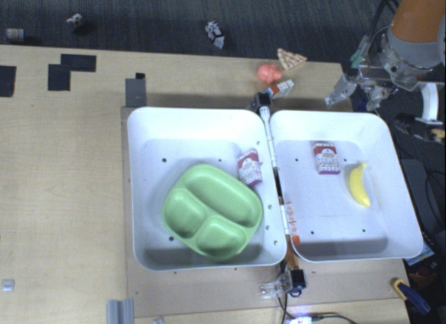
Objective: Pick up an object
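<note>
The right bin (390,150) holds a yellow banana (358,184) near its right wall and a small red-and-white packet (326,157) to the banana's left. In the left bin (143,150) lies a green divided plate (212,210), with a second red-and-white packet (249,167) beside its upper right edge. My gripper (357,95) hangs above the bench just beyond the right bin's far edge. It is open, with nothing between its fingers, well apart from the banana and the packet.
On the bench behind the bins lie a pink lump (269,73), a toy pizza slice (291,58) and a small bottle (281,89). A grey block (135,91) stands at the left bin's far corner. Cables run along the right.
</note>
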`<move>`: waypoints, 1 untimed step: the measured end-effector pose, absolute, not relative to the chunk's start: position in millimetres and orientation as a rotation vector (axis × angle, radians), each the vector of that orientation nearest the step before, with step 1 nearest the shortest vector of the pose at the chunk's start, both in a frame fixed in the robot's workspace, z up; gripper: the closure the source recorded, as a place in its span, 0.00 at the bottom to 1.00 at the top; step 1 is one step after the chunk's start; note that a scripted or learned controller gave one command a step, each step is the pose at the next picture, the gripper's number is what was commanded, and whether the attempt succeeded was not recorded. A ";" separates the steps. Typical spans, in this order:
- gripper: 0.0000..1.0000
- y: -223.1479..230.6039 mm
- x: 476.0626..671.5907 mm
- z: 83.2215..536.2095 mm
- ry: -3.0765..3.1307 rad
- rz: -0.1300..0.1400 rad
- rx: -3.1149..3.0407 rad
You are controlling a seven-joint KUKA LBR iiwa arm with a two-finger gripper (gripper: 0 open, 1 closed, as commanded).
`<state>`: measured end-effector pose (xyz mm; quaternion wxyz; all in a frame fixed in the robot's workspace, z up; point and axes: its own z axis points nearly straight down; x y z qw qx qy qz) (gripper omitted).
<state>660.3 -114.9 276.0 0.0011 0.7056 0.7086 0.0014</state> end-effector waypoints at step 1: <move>0.00 -136.3 646.1 85.9 2.220 0.006 2.216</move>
